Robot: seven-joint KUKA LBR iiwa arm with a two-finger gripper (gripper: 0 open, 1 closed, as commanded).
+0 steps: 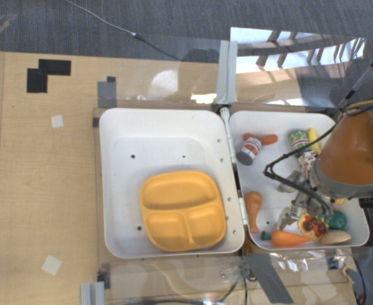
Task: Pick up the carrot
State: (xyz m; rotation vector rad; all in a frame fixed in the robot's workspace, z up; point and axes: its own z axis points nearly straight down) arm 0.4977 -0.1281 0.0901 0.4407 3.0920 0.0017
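Observation:
The carrot [290,238], orange with a small green top at its left end, lies flat along the front wall of the right bin [281,121]. My gripper [292,213] hangs low over the bin's front right part, just above and behind the carrot. The grey arm with its orange band [353,152] reaches in from the right and hides the bin's right side. Nothing is visibly held.
A tan drumstick [253,206] lies left of the carrot. A red and yellow toy [310,225], a green piece [337,220] and a beige piece [336,237] crowd its right end. A red-labelled can [251,148] and a green can [298,138] sit at the back. A yellow divided plate [183,209] lies in the left bin [129,138].

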